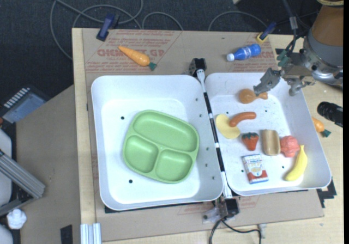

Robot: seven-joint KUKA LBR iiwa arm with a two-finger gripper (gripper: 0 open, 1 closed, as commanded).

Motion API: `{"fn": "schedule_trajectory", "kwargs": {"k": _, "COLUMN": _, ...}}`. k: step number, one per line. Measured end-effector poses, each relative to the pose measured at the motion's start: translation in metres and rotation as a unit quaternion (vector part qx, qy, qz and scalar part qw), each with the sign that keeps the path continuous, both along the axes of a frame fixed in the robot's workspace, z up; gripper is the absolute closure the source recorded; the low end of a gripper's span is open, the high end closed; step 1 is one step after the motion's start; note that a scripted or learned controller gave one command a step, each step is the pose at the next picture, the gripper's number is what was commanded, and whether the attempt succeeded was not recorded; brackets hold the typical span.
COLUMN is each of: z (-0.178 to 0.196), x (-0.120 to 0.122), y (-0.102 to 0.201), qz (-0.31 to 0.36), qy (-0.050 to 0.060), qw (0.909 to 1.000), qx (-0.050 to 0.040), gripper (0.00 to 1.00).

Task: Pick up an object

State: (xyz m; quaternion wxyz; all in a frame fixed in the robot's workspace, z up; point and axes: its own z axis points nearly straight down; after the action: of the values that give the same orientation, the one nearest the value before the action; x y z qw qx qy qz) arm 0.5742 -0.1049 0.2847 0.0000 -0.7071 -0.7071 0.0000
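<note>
The grey two-finger gripper [269,81], fingers spread with nothing between them, hangs over the right shallow white bin [322,156], just beside a small round orange toy [247,96]

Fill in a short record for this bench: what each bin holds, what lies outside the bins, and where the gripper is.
left bin: green divided plate
right bin: orange toy, sausage, strawberry, banana, small carton
outside bins: carrot, blue bottle
gripper: over the right bin's far edge, beside the orange toy
</note>
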Motion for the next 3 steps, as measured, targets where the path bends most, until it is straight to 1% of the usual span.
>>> {"fn": "schedule_trajectory", "kwargs": {"k": 1, "z": -0.111, "x": -0.010, "y": 0.001, "qz": 0.000, "qy": 0.001, "qw": 1.0000, "qx": 0.0001, "gripper": 0.00}}
{"fn": "schedule_trajectory", "kwargs": {"k": 2, "z": -0.200, "x": -0.009, "y": 0.010, "qz": 0.000, "qy": 0.000, "qw": 1.0000, "qx": 0.0001, "gripper": 0.00}}
{"fn": "schedule_trajectory", "kwargs": {"k": 3, "z": -0.200, "x": -0.051, "y": 0.003, "qz": -0.001, "qy": 0.001, "qw": 1.0000, "qx": 0.0004, "gripper": 0.00}}
